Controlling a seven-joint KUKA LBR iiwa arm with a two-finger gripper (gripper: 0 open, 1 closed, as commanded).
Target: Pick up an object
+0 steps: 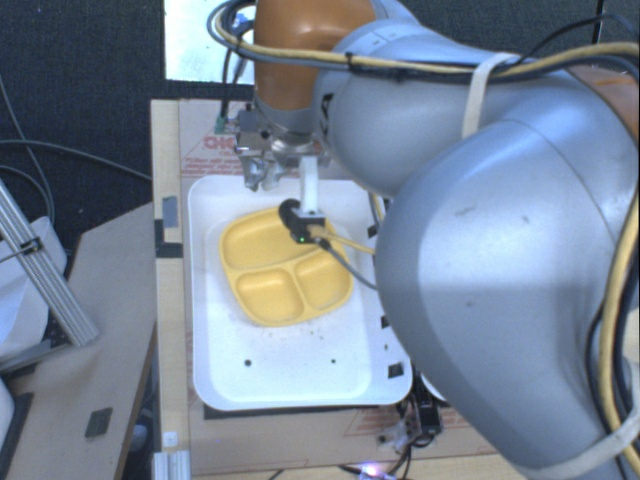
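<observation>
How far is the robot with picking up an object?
Done: the gripper is down over the bin, by the far rim of the yellow tray. In hand: nothing visibly held; the tray lies flat in the bin. Left: grasp it and lift.

a robotics lab or test cell, not a home. a large grey industrial arm (500, 218) with an orange band and loose yellow cables (420, 65) hangs over a white bin (290, 378) set on a cardboard-lined bench (170, 268). dark fabric (80, 58) covers the backdrop, and aluminium framing (45, 268) stands at the left.
</observation>
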